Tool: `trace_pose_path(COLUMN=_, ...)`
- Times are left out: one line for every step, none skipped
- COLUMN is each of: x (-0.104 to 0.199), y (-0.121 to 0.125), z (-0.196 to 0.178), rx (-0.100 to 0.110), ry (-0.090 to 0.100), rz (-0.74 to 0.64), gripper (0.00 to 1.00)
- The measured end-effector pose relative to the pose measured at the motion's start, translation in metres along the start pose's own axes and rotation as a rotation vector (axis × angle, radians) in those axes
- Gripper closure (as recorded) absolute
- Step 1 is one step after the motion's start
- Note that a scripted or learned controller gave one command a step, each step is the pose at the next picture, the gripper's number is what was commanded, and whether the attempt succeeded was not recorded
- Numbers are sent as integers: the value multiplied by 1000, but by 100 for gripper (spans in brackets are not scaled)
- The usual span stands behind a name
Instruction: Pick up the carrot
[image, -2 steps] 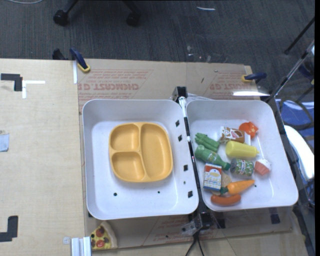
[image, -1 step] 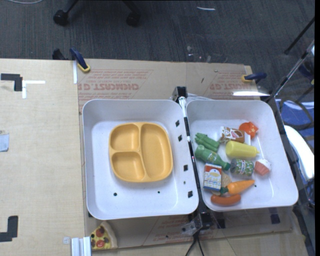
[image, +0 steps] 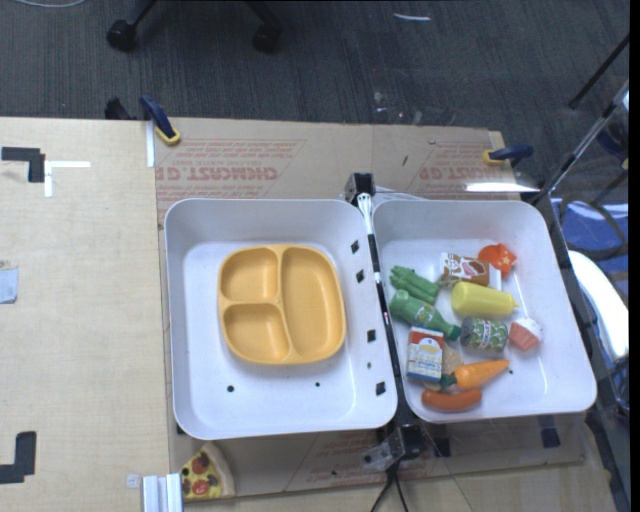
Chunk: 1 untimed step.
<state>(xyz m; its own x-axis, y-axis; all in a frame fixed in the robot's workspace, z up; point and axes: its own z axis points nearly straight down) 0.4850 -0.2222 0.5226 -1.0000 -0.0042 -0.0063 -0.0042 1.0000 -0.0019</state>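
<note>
Orange carrot (image: 480, 374), yellow plate (image: 283, 303)

The cardboard (image: 330, 160) under the bins bears red print that sits upside down; one line seems to say "CHEMAST", though the letters are too blurred to be sure. Small cartons (image: 426, 356) in the right bin (image: 560, 300) carry labels too small to read.

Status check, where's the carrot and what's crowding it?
Carrot untouched, right bin, near front edge. Red sausage beside it in front, small carton at its left.
</note>
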Motion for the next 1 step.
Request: trace_pose_path(x=0, y=0, z=0, rx=0, ry=0, rz=0, gripper=0)
